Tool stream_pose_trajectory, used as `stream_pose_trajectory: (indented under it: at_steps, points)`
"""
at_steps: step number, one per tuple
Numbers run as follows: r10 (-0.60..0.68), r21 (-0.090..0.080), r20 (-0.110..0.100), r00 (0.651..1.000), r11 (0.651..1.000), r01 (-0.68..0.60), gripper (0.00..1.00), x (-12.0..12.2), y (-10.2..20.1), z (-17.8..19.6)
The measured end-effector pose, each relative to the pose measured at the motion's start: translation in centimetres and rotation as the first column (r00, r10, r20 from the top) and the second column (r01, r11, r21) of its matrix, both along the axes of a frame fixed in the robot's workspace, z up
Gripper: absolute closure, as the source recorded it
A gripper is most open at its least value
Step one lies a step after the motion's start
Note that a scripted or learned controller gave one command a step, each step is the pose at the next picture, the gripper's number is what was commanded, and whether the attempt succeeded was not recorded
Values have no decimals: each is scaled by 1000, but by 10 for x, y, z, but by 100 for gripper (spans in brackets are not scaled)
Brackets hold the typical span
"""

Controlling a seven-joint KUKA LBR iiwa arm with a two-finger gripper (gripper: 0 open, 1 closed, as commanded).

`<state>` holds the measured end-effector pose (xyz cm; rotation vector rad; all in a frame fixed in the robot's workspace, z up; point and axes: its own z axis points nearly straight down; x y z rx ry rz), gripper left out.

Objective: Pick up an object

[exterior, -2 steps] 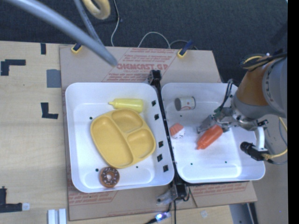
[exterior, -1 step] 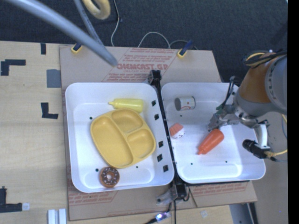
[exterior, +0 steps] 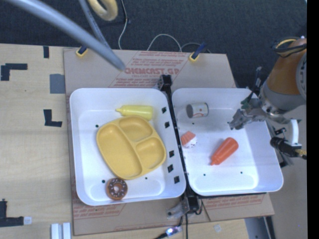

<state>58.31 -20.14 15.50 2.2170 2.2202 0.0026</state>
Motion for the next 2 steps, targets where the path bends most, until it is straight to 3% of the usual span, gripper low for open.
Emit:
stream_pose_trajectory:
  at_steps: [1, 2]
  points:
    - [1, 0, 0, 1000, 1000, -1, 100, 5, 10, 51]
    - [0, 0, 0, 1000, 1000, 0, 100, 10, 1, 102]
